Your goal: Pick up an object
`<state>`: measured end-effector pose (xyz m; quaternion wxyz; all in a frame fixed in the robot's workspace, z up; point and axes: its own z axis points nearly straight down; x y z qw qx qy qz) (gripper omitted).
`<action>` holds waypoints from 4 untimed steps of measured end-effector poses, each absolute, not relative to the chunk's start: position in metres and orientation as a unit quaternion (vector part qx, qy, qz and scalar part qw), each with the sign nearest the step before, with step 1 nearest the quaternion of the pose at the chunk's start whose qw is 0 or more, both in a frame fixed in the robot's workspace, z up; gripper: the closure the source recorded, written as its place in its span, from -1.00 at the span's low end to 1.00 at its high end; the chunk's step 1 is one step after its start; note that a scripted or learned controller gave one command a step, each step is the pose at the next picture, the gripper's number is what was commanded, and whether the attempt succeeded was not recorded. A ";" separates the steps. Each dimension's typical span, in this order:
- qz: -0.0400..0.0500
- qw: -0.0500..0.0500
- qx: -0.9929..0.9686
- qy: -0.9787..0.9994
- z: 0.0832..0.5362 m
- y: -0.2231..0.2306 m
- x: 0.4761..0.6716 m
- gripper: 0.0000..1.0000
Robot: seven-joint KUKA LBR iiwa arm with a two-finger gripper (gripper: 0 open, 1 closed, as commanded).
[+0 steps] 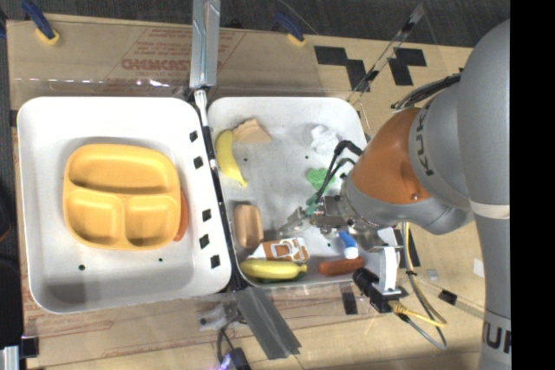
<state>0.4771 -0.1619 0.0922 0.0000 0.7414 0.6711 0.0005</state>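
Note:
My gripper hangs low over the middle of the right bin, under the orange band of the arm. Just beside it lies a green object, with a white crumpled piece farther back. At the bin's left side rest a yellow banana, a tan wedge and a brown bun. Along the front wall lie a second banana, an orange-and-white packet, a red sausage and a small blue-and-white item. Nothing is visibly held.
The left bin holds a yellow divided tray. A metal divider bar stands upright between the bins at the back. The arm's bulk covers the right bin's right side.

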 end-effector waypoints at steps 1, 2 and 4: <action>0.004 -0.011 0.663 0.749 0.104 -0.197 0.477 -1.00; 0.006 -0.010 0.658 0.753 0.093 -0.195 0.533 -1.00; 0.007 -0.005 0.669 0.743 0.097 -0.196 0.601 -1.00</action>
